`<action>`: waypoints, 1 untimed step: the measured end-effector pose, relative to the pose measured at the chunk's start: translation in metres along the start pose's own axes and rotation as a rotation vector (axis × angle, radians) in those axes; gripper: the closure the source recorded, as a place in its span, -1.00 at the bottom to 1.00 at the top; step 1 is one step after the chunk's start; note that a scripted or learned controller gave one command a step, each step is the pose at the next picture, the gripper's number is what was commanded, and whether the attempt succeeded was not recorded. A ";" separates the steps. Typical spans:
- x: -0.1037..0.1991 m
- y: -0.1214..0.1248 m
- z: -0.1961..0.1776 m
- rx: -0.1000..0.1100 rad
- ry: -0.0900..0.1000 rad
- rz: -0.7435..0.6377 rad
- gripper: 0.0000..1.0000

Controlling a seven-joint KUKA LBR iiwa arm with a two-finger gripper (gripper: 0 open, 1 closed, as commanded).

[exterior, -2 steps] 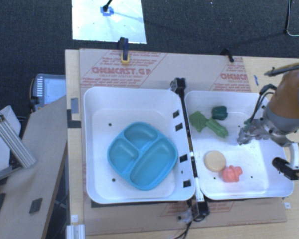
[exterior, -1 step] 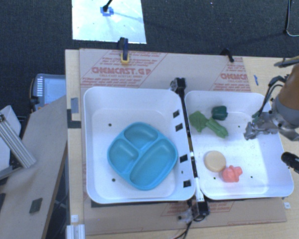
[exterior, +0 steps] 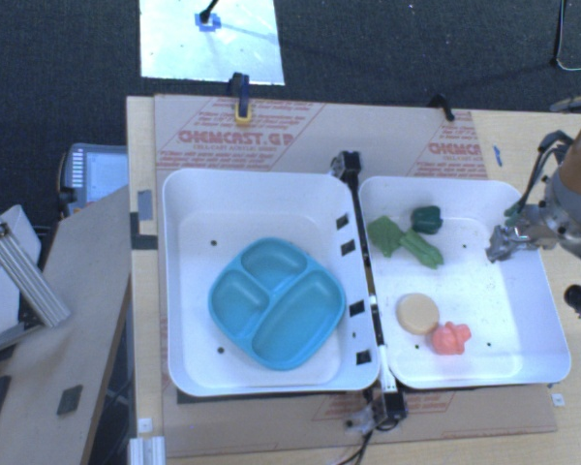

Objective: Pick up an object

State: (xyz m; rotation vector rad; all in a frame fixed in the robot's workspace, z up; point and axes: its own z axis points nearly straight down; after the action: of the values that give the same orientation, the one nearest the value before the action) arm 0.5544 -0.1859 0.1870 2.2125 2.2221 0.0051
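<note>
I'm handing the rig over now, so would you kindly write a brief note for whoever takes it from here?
Gripper: over the right bin's right side, nothing seen in it.
Right bin: dark green pepper-like piece and light green piece at the back, tan disc and pink toy toward the front.
Left bin: blue divided plate.
Done: nothing picked up yet.
Left: choose an object, grasp and lift it. The greens look nearest the gripper.
</note>
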 end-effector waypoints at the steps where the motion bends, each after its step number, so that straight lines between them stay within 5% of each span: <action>1: 0.000 0.002 -0.019 0.002 0.001 -0.001 1.00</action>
State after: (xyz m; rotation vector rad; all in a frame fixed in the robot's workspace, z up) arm 0.5558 -0.1861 0.2057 2.2129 2.2241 0.0036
